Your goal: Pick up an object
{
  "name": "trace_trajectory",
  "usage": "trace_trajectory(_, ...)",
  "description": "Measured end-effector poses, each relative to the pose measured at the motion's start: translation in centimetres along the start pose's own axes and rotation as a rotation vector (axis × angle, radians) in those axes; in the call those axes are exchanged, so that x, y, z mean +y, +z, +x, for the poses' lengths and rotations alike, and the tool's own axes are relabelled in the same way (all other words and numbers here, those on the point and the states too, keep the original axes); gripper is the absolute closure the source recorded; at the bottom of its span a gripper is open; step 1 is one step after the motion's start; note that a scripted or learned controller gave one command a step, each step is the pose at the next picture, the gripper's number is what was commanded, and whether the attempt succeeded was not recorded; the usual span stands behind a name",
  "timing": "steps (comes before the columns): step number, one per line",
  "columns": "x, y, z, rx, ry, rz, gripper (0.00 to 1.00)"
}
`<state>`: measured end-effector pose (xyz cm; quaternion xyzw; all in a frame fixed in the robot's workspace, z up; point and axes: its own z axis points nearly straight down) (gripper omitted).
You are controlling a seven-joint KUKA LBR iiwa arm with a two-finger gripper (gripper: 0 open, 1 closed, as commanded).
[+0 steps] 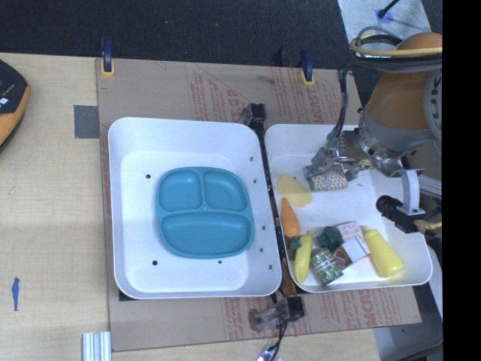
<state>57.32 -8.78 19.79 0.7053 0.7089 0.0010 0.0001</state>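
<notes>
My gripper hangs over the back of the right bin, shut on a small patterned packet that sits between its fingers. Below it in the same bin lie a pale yellow piece, an orange carrot, a yellow banana-like toy, a dark green item, a green patterned pouch, a pink and white box and a yellow bottle.
The left bin holds a blue divided plate. The arm's grey body with its orange band looms over the right bin's far right corner. A black clamp sits between the bins at the back.
</notes>
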Motion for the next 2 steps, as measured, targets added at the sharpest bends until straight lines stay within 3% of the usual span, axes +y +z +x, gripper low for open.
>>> trace_trajectory(1,1.0,-2.4,5.2,0.0,-0.004,0.002,1.0)
trace_trajectory(2,1.1,-0.1,7.0,-0.002,-0.003,0.009,1.0)
